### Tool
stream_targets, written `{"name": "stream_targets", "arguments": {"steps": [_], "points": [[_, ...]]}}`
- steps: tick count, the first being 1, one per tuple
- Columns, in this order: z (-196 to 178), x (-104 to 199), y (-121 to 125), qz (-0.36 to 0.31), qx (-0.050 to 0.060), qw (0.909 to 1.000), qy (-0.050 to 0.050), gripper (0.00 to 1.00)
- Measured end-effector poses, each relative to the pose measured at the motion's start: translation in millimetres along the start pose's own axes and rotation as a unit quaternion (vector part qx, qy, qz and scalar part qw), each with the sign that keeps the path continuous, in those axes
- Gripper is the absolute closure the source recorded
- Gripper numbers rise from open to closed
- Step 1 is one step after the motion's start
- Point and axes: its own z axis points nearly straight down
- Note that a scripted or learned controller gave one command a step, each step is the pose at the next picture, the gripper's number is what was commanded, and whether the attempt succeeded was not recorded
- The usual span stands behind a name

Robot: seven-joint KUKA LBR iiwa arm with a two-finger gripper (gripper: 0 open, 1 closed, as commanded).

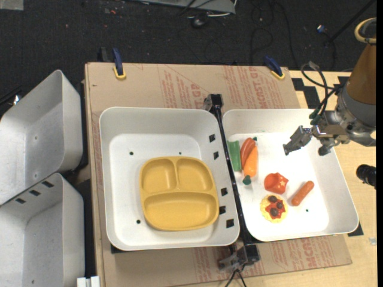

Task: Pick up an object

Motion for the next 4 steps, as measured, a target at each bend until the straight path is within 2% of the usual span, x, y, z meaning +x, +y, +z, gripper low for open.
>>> {"name": "stream_targets", "arguments": {"steps": [1, 3, 4], "points": [[-5.9, 0.4, 1.8, -0.001, -0.005, 1.0, -0.001, 0.0], [81.4, -3.4, 1.4, 0.0, -0.004, 1.0, 0.0, 0.0], [142.1, -6.8, -6.3, 0.0, -0.003, 1.0, 0.0, 0.0]]}}
